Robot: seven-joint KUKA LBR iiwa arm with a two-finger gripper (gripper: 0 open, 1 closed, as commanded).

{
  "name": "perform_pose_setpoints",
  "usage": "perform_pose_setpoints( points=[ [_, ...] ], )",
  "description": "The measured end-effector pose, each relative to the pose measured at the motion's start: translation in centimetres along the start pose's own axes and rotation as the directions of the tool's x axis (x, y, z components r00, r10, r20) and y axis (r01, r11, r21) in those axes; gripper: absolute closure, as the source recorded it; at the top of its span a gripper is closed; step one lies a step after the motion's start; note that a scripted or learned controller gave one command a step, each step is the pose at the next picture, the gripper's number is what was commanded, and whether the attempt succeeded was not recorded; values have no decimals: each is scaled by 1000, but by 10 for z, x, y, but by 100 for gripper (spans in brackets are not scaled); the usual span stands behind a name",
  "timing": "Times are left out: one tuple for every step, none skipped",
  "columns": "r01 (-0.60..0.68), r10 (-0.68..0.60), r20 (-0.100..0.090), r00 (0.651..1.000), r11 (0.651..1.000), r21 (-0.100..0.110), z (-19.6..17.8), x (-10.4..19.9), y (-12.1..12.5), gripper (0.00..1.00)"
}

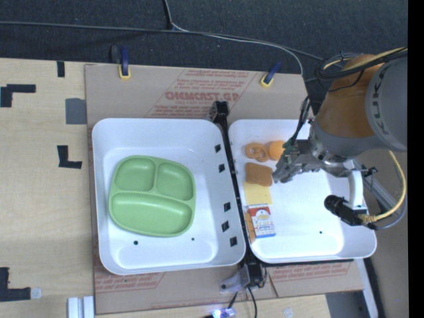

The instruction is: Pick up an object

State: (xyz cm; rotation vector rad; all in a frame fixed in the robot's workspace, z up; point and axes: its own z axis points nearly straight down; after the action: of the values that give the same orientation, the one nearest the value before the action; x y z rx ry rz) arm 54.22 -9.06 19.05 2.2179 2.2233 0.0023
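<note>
A wooden surface seen from above carries a sheet of cardboard, held at its far edge by two clamps, likely so the bins on it cannot slide. Two shallow white bins sit side by side on the cardboard, touching along a black joining strip.

The left bin holds a green divided plate with three compartments, lying flat near the bin's middle.

The right bin holds the small things on offer for picking, lined up along its left wall. From far to near: a tan ring-shaped pastry with an orange ball-like item just beside it, a brown bread-like slab, a pale yellow slice touching the slab, and a small printed packet with red and white markings.

The grey arm with its orange band reaches in from the right, and its end effector sits low over the right bin, just beside the brown slab and near the orange item. Whether it is open or closed cannot be made out; dark hardware hides its tip, and nothing is visibly held. Judging by its position, the slab or the orange item is the likely target, and no object appears lifted yet.
</note>
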Motion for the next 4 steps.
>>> perform_pose_setpoints(
  points=[
    [0, 0, 0, 1000, 1000, -1, -43, 3, -3, 100],
    [0, 0, 0, 1000, 1000, -2, -86, 3, -2, 100],
    [4, -4, -1, 1000, 1000, 3, -74, 57, 27, 100],
    [4, -4, 0, 1000, 1000, 5, -55, 109, 45, 100]
  ],
)
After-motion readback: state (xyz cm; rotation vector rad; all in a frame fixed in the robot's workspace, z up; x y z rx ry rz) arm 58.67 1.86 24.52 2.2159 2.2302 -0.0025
